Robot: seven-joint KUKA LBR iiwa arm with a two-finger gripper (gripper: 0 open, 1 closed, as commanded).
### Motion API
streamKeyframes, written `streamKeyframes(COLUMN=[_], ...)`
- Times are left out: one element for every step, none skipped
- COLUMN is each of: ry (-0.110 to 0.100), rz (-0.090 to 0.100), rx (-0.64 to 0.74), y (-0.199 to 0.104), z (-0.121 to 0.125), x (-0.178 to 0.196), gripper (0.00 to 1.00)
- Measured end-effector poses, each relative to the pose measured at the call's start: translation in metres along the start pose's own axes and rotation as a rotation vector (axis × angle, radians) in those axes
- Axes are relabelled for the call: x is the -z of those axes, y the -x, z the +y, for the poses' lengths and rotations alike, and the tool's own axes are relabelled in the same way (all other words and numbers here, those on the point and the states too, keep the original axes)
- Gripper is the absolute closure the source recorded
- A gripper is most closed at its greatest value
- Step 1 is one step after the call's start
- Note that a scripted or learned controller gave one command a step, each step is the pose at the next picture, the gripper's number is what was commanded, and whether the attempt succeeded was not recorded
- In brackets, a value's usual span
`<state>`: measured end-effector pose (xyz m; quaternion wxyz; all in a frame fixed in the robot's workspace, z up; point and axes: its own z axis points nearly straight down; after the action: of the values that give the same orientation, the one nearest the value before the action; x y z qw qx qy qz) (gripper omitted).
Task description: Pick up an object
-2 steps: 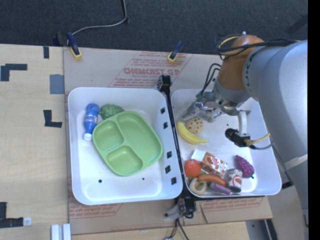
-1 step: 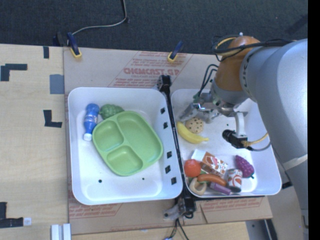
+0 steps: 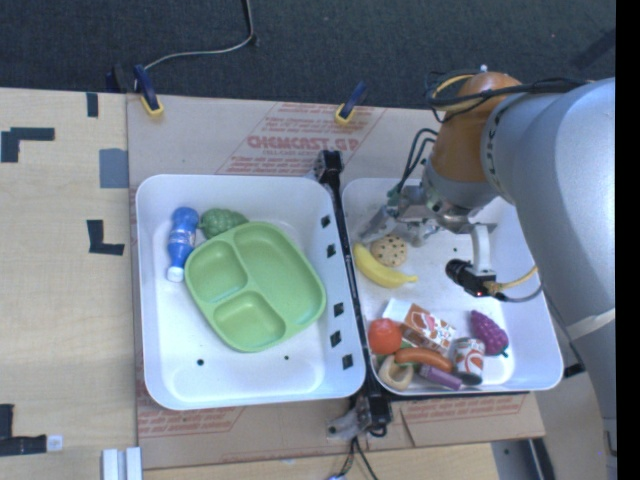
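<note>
Grey arm (image 3: 560, 168) reaches into the right bin (image 3: 530, 368); its gripper (image 3: 392, 230) hangs just above a cookie (image 3: 391, 251) beside the banana (image 3: 382, 270), whether open or closed I cannot tell. Left bin (image 3: 160, 368) holds a green tray (image 3: 255, 283).

This looks like a robotics laboratory, not a home. A grey industrial arm (image 3: 560, 168) with an orange band reaches over the desk (image 3: 60, 268), which is covered with a sheet of printed cardboard (image 3: 290, 143) fixed by blue and yellow clamps (image 3: 148, 93). Two shallow white bins (image 3: 160, 368) stand side by side and hold toy food and a green plastic tray (image 3: 255, 283). A loose cable (image 3: 240, 18) runs over the dark carpet floor (image 3: 400, 28) behind. Black tape marks (image 3: 25, 143) lie on the wooden surface.
</note>
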<state>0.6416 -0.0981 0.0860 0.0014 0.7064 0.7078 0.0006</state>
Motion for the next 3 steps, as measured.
streamKeyframes(ry=[-0.002, -0.001, -0.002], rz=[0.000, 0.000, 0.001], rx=[-0.001, -0.001, 0.000], y=[-0.0006, -0.0011, -0.0002], z=[0.0027, 0.0038, 0.0113], x=[-0.0001, -0.0001, -0.0004], gripper=[0.00, 0.00, 0.00])
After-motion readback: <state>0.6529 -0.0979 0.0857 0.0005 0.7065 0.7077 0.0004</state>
